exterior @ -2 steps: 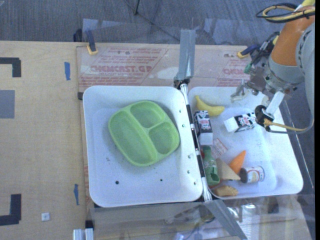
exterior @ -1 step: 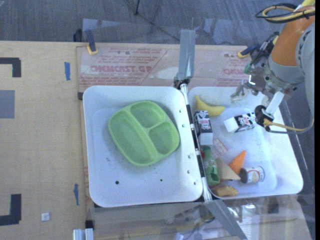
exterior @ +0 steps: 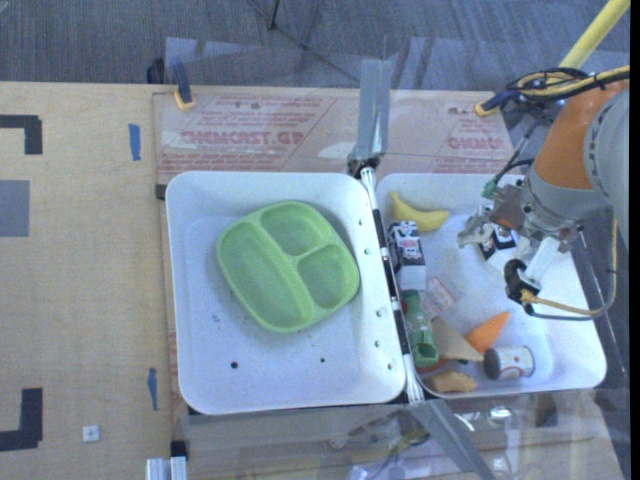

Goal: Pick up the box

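The box (exterior: 405, 245) is a small black and white carton lying against the left wall of the right bin (exterior: 590, 363), just below a yellow banana (exterior: 417, 211). My gripper (exterior: 487, 234) hangs over the upper middle of the right bin, about a hand's width to the right of the box and apart from it. The grey arm with its orange band comes in from the right edge. Nothing shows in the gripper.
The left bin (exterior: 200, 368) holds a green divided plate (exterior: 288, 264). In the right bin lie a clear packet (exterior: 440, 293), a green bottle (exterior: 421, 330), an orange cone (exterior: 488, 330), a small can (exterior: 508, 363) and a tan piece (exterior: 455, 346). A cable loops below the wrist.
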Controlling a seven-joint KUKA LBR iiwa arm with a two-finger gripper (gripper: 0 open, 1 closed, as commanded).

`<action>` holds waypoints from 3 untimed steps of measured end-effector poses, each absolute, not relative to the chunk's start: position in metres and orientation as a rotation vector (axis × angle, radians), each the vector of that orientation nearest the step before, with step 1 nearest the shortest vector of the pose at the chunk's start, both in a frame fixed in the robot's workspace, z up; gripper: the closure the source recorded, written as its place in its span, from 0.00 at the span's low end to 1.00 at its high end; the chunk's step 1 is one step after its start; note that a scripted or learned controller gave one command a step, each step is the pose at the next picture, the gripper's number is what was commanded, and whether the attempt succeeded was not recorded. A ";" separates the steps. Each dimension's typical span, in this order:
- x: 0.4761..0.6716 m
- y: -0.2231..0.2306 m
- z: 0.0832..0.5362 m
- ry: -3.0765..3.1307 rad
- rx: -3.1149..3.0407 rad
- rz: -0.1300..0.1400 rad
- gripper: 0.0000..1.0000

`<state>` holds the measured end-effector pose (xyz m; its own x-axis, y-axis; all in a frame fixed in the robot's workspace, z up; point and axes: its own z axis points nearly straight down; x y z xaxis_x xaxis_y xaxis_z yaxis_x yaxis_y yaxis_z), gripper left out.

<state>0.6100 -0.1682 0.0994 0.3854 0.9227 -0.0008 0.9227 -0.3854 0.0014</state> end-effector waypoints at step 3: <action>0.482 -0.121 0.089 1.604 2.693 0.013 0.00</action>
<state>0.4823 -0.1207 0.0892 0.4763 0.8793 0.0035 0.8792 -0.4763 0.0100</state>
